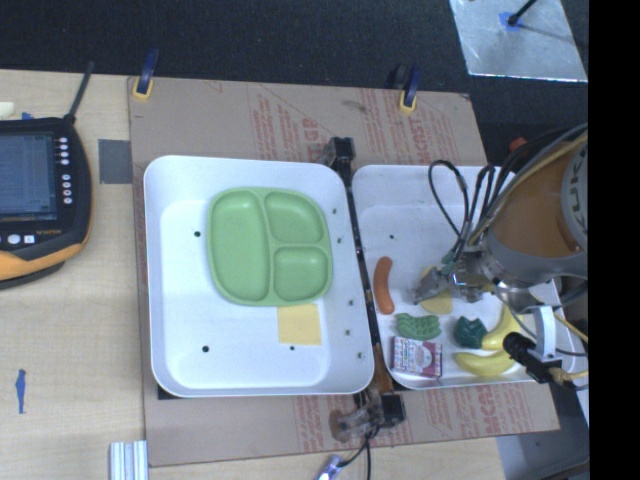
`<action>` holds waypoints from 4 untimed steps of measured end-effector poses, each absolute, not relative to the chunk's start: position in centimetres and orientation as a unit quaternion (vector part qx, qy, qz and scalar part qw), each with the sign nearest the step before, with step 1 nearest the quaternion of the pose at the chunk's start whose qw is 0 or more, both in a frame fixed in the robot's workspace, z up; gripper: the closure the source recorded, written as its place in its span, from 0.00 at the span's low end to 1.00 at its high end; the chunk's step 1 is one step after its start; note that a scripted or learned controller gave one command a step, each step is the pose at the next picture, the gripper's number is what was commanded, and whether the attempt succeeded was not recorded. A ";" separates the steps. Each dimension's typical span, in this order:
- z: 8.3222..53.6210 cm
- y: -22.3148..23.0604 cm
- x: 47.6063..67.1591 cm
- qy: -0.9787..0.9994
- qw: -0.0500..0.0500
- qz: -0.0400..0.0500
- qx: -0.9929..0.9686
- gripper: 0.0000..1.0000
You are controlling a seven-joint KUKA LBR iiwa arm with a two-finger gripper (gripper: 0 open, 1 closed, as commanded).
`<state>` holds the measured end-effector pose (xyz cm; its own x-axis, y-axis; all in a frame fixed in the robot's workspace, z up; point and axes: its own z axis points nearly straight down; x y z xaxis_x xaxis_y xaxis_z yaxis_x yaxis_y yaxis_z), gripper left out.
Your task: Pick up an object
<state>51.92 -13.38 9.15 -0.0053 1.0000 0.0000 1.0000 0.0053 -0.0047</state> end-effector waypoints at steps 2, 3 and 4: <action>10.2 -13.5 51.9 -0.710 0.002 0.003 -0.704 0.00; 11.2 -13.6 51.9 -0.711 0.002 0.004 -0.703 1.00; 11.2 -13.6 51.9 -0.712 0.002 0.004 -0.703 0.00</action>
